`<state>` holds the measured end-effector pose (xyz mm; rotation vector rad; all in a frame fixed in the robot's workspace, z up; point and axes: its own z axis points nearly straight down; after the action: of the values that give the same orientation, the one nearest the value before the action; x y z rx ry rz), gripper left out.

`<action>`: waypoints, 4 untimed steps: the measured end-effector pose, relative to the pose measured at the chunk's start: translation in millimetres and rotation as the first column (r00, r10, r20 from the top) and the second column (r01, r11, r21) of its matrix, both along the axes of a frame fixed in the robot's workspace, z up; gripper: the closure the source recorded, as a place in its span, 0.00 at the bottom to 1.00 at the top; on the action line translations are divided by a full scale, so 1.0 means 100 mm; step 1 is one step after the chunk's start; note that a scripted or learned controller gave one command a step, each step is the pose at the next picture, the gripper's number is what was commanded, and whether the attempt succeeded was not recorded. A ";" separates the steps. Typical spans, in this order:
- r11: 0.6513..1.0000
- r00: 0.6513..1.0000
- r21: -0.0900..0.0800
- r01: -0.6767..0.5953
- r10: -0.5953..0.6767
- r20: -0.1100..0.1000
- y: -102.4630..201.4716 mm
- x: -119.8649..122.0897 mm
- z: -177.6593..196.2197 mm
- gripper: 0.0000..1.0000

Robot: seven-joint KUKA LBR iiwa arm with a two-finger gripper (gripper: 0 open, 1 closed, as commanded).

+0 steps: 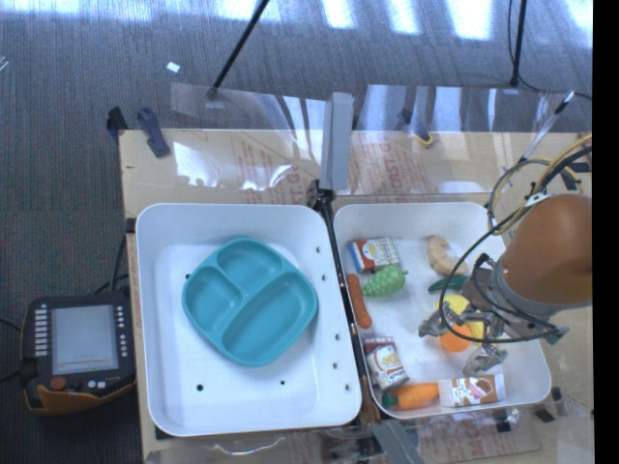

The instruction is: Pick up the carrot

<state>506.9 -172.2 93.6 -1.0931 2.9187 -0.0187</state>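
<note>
Arm [551,249]: rounded orange wrist band above a grey metal flange. Thin looped cables [517,187] run alongside. Gripper [464,341]: grey metallic linkages.

Orange carrot [418,395], teal plate [250,301]

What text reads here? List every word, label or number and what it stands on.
Bench board: reddish printed lettering, reversed and glared, unreadable.
Upper packet: label too small.
Lower packet: label blurred.
Tube by the carrot: print on tube unreadable.
Pendant screen: nothing readable.

Wooden bench [232,162], two white bins [155,259] [530,356] side by side
</note>
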 end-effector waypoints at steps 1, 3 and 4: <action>1.000 1.000 -0.005 -0.018 0.019 0.024 0.03 -0.10 0.04 0.00; 0.969 0.969 0.007 0.247 -0.247 0.020 0.04 -0.08 0.04 0.00; 0.781 0.781 0.016 0.625 -0.625 0.000 -0.08 -0.09 0.01 0.00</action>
<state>498.3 -180.2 94.3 -0.0647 3.1115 -0.0118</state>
